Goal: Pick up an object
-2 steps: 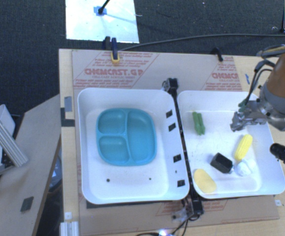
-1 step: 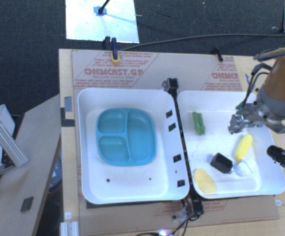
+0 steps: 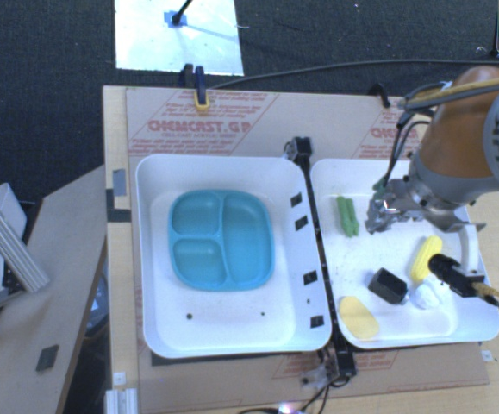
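My gripper (image 3: pixel 380 217) hangs over the back half of the right bin (image 3: pixel 404 335), with nothing visibly between its jaws. A green stick-shaped piece (image 3: pixel 347 215) lies just to its left, apart from it. Nearer the front lie a black block (image 3: pixel 388 285), a yellow oblong piece (image 3: pixel 425 258) and a small white lump (image 3: pixel 424 297). A pale yellow oval (image 3: pixel 358 316) rests by the bin's front left corner.
The left bin (image 3: pixel 159 317) holds a blue divided plate (image 3: pixel 222 239). A black divider strip (image 3: pixel 311 231) with clips runs between the two bins. The arm's orange band (image 3: pixel 464 136) looms over the right bin's far right side.
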Controlling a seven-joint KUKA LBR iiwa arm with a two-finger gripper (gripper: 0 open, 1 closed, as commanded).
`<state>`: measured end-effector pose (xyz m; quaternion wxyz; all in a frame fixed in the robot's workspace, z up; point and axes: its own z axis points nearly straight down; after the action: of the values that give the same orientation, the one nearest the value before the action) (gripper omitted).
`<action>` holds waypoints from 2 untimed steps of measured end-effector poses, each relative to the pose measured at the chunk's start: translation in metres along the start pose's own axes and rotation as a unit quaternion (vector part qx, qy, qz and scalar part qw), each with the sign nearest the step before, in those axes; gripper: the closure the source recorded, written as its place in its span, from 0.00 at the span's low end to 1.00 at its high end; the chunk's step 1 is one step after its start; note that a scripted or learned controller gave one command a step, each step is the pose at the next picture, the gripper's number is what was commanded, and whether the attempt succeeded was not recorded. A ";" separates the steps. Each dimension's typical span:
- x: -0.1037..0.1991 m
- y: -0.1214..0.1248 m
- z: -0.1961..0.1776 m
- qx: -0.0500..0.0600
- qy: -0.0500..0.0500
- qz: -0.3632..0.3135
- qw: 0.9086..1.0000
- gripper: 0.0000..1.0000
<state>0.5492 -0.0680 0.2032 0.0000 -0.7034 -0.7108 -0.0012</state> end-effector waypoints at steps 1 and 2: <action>0.058 0.013 -0.012 -0.001 0.000 0.000 1.000 1.00; 0.104 0.021 -0.021 -0.001 0.000 0.000 1.000 1.00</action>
<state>0.5693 0.0367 0.2240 -0.0004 -0.7036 -0.7106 -0.0016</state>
